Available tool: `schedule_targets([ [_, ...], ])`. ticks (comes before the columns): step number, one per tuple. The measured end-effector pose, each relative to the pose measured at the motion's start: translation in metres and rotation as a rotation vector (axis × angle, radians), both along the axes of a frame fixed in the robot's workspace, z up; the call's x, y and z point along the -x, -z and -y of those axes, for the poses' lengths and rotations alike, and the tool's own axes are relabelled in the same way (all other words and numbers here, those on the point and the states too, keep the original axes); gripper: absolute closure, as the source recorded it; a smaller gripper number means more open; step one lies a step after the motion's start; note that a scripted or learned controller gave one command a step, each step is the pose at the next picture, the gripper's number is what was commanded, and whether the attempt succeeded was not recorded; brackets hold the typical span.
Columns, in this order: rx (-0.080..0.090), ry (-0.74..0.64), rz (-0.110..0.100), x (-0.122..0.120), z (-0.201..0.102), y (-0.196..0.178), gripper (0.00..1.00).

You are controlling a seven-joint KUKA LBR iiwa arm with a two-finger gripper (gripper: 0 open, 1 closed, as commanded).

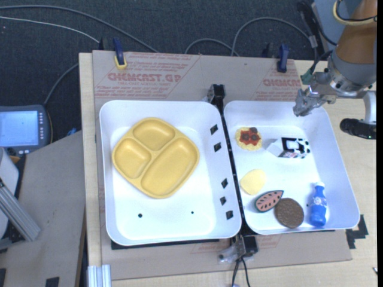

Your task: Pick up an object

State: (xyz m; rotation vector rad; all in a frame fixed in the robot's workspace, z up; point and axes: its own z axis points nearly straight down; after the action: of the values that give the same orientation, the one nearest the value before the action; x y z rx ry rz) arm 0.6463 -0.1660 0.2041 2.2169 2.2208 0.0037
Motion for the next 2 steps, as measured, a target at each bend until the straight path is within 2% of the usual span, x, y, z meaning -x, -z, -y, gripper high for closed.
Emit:
schedule_targets([
  [1,0.001,-0.001,0.005,0.001,-0.004,-0.065,1.0],
  [2,-0.002,-0.003,-0.006,-0.003,-0.063,-0.052,1.0],
])
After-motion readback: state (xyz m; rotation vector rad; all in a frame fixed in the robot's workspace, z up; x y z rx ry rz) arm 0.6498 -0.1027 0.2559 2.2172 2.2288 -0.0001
